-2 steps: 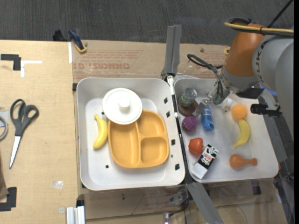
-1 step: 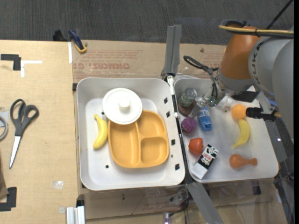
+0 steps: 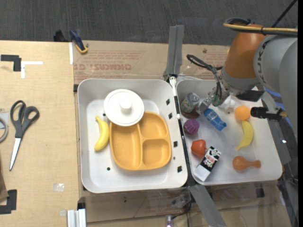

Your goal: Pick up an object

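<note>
Low in the right bin's (image 3: 272, 141) upper left corner, the gripper (image 3: 212, 100) crowds a small can (image 3: 191, 100), seemingly to grab it; jaw state unclear.

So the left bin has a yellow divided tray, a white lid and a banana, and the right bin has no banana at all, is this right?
Not quite. The right bin also holds a banana, lying below the small orange ball. The camera view shows it. The rest stands: the left bin has the yellow divided tray, the white lid and its own banana.
</note>
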Robot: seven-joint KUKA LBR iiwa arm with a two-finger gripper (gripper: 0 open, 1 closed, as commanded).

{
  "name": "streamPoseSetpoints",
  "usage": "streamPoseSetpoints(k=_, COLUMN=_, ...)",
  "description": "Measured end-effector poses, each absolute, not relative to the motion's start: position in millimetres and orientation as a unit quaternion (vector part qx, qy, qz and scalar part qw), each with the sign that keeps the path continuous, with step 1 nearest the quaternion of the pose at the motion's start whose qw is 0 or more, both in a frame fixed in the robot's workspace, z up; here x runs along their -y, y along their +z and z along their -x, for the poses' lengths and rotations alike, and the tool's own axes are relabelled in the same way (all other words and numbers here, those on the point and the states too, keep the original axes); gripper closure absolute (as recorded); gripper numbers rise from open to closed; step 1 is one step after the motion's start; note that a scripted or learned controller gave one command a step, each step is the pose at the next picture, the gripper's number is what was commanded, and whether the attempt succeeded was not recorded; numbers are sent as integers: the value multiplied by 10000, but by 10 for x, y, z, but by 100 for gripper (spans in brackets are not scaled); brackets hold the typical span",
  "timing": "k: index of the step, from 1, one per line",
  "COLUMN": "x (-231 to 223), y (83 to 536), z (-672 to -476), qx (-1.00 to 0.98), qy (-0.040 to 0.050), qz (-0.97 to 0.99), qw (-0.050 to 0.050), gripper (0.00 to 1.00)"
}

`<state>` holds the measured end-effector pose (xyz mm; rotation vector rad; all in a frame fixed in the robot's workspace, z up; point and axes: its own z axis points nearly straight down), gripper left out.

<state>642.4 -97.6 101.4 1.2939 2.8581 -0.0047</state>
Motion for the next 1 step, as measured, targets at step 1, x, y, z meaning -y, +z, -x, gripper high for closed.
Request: streamPoseSetpoints(k=1, x=380, y=2468, z=-6443, qx=-9246, qy=-7, qz=-3808, qw=10, gripper=100)
